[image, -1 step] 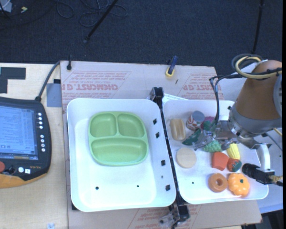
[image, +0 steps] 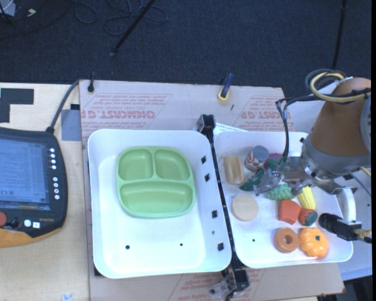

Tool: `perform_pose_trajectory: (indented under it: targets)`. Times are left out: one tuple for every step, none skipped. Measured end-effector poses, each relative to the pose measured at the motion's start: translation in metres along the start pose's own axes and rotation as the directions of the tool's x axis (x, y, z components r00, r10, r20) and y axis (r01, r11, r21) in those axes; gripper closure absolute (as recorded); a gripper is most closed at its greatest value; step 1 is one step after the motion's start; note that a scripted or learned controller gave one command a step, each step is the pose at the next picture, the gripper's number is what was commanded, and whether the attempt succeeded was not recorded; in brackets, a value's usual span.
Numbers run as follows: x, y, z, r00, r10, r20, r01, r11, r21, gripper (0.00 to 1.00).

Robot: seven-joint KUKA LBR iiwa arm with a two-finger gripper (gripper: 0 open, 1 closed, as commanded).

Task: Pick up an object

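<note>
Gripper (image: 271, 179), its state impossible to tell, sits low among crowded toy food in the right bin (image: 263, 259), where the green vegetable (image: 279, 192) could be nudged aside rather than caught.

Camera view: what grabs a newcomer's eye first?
Probably the pale green three-compartment plastic tray, sitting alone in the left white bin. Next, the cluster of bright toy food in the right white bin: an orange pumpkin and an orange ring-shaped doughnut near the front, a yellow corn cob behind them. The grey arm's gripper reaches in from the right, low over that pile.
</note>
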State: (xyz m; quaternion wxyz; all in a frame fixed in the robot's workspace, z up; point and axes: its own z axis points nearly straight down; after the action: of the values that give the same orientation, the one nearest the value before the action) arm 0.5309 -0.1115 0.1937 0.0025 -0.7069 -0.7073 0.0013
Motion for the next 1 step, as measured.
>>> perform_pose_trajectory:
  targets:
    - [0.0038,0.0081,0.0497,1.000,0.000,-0.001,0.000,1.000,0.003,0.00]
